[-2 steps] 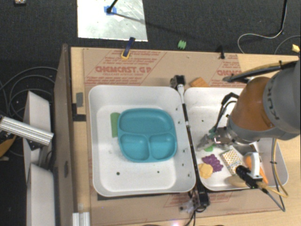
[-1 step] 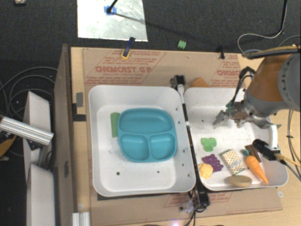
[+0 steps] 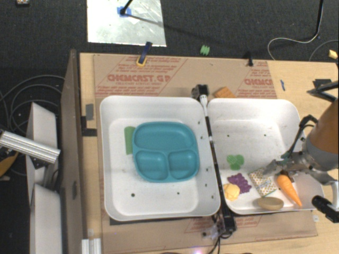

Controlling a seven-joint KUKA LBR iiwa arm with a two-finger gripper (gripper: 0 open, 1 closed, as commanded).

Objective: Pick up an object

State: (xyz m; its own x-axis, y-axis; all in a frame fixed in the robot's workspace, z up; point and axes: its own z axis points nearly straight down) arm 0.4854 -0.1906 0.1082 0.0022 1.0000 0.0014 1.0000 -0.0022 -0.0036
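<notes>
While the arm (image 3: 324,136) leans in from three o'clock, its gripper (image 3: 290,169) hangs low over the right bin (image 3: 254,115), just above the top of the carrot (image 3: 289,189). Whether the fingers are open or closed, I cannot tell; the wrist hardware blurs together there, and nothing shows plainly clamped between them.

Nearest the front rim of the right bin, at about six o'clock, lie a tan oval piece (image 3: 270,203) and a yellow lumpy piece (image 3: 231,191). The carrot lies slantwise beside the tan piece, its tip toward five o'clock, close to the bin's front right corner. A patterned square packet (image 3: 261,181) sits just beside the carrot on its nine o'clock side, and a bunch of purple grapes (image 3: 241,182) lies between the packet and the yellow piece. A green leafy piece (image 3: 235,161) rests a little farther back, near the divider between the bins.

Beyond that cluster the right bin's floor is bare white up to its twelve o'clock rim, giving open room.

In the left bin (image 3: 114,142) a teal divided plate (image 3: 166,151) takes the middle, with a green strip (image 3: 129,140) touching its nine o'clock edge.

Farther still, the cardboard-covered tabletop (image 3: 175,73) carries an orange block (image 3: 223,93) just behind the bins.
</notes>
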